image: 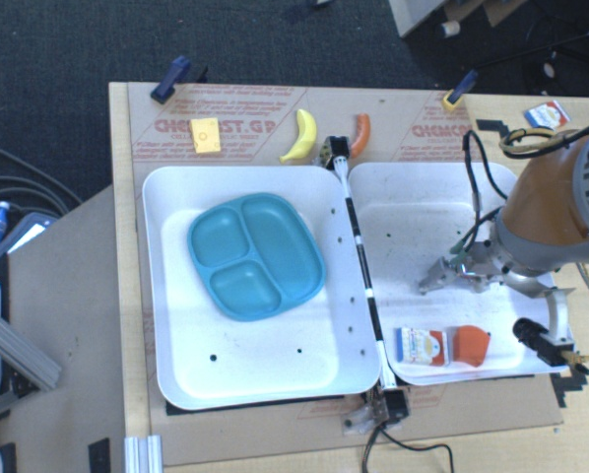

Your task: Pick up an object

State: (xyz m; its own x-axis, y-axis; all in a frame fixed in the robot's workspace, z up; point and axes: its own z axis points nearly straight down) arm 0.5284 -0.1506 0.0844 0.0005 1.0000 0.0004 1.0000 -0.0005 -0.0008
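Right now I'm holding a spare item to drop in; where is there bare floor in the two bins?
Left bin: its near strip below the blue tray. Right bin: its far left. Crowded: near edge with small carton, orange object, and gripper.

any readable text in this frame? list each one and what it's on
"CH...ST.G.P", partly legible red print on the board behind the left bin.
"CH...", cut-off red print on the same board behind the right bin.
Carton in the right bin: print too small to read.
Yellow tag on the board: mark too blurred to read.
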